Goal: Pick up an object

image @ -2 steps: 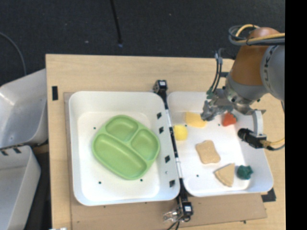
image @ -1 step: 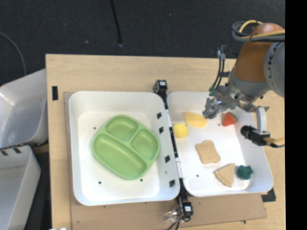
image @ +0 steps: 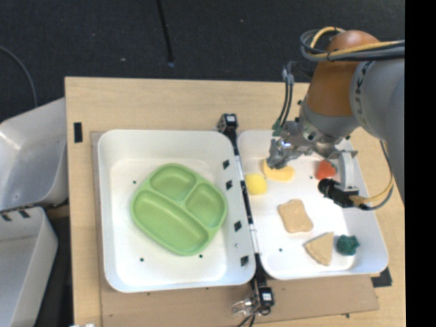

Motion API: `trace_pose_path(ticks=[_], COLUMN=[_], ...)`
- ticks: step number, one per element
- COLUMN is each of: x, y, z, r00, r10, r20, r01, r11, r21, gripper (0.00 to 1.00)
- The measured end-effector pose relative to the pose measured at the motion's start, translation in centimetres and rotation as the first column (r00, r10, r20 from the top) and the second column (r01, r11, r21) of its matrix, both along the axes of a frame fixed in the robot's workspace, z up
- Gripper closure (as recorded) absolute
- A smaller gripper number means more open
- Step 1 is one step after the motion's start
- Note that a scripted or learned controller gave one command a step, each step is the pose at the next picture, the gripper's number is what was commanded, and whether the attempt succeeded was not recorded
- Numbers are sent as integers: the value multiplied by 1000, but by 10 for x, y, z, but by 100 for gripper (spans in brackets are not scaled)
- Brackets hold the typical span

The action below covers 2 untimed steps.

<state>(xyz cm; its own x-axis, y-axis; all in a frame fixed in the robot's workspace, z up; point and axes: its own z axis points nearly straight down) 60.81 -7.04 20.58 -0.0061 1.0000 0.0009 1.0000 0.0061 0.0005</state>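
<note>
In the right bin lie a yellow ball-like piece, a flat yellow piece, a tan bread-like slice, a tan wedge, a dark green lump and an orange-red piece. My gripper hangs at the bin's far left part, directly over the flat yellow piece and partly covering it. The yellow ball sits just left and nearer from the fingertips.
The left bin holds a green divided plate. A ridge with black clips separates the two bins. A black cable fitting hangs off the wrist over the right bin's right side.
</note>
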Motion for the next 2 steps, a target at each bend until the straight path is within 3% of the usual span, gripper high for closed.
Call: trace_pose_path(ticks=[2], x=[-13], y=[105], z=[9], r00=[1000], r10=[1], r20=[-1], r01=[-1], r11=[1000], r21=[1], gripper=[100])
